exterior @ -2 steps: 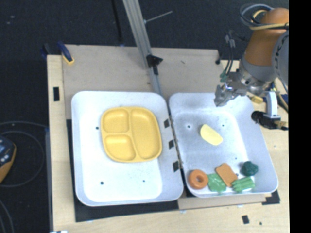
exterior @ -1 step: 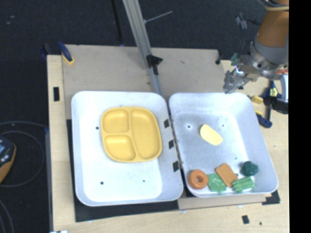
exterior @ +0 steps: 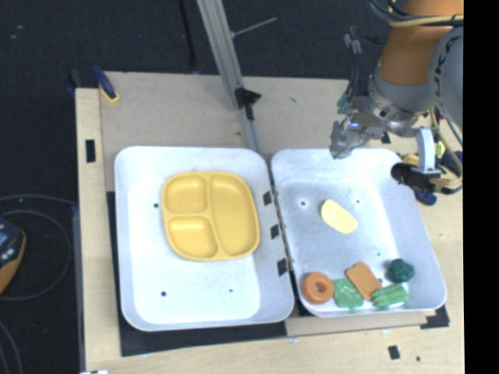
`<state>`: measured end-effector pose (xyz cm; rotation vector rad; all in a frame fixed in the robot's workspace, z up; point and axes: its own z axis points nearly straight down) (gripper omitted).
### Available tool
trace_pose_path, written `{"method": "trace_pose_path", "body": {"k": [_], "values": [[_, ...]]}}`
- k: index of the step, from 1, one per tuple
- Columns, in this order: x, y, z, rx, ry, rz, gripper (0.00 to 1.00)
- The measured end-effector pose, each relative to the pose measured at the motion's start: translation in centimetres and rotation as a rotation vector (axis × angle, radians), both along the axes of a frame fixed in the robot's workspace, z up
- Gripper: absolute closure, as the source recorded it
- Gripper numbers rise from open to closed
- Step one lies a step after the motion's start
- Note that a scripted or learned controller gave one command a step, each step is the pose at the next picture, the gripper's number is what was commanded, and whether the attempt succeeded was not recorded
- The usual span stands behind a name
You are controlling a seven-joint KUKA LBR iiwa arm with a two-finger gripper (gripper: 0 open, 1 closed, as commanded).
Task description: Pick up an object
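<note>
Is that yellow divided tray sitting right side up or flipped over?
Right side up: the yellow tray lies flat in the left bin, its three hollow compartments facing the camera.

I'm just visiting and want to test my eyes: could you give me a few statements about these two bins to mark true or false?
1. The yellow tray lies in the left bin. True.
2. The gripper is holding the orange ring. False: the ring lies in the right bin, at its near edge.
3. The pale yellow piece lies apart from the other items. True.
4. The yellow tray has five compartments. False: it has three.
5. The gripper is above the left bin. False: it is at the right bin's far edge.
</note>
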<state>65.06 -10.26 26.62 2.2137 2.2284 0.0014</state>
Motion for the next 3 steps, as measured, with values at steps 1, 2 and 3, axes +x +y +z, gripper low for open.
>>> {"method": "trace_pose_path", "body": {"k": [1, 2, 3], "values": [[0.2, 5.3, -1.3, 0.000, 0.001, 0.000, 1.00], [-0.2, 10.6, -0.5, 0.001, 0.000, 0.001, 1.00], [-1.1, 16.0, 0.0, 0.002, 0.002, 0.002, 1.00]]}}
